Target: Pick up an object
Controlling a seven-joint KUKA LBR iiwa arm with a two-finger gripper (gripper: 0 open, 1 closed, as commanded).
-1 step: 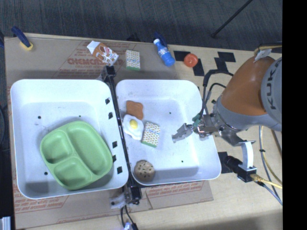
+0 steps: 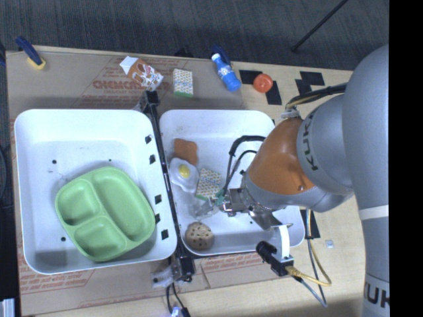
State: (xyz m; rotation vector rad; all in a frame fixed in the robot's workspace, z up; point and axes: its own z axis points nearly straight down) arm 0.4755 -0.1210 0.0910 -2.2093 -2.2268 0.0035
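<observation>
Reaching stage, apparently — gripper [image 2: 221, 203] low over the right bin [image 2: 218, 119] by a crumpled clear wrapper [image 2: 201, 207] near its front-left corner, finger state impossible to tell, nothing visibly held — next: settle onto the wrapper, close, lift straight up.

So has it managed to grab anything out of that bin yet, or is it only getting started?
Done: the arm has reached into the right bin, with its gripper low beside a clear plastic wrapper. In hand: nothing visibly lifted; whether it grips anything cannot be told. The cookie, fried egg toy, brown block and patterned packet lie on the bin floor. Left: closing on one item and raising it.
</observation>
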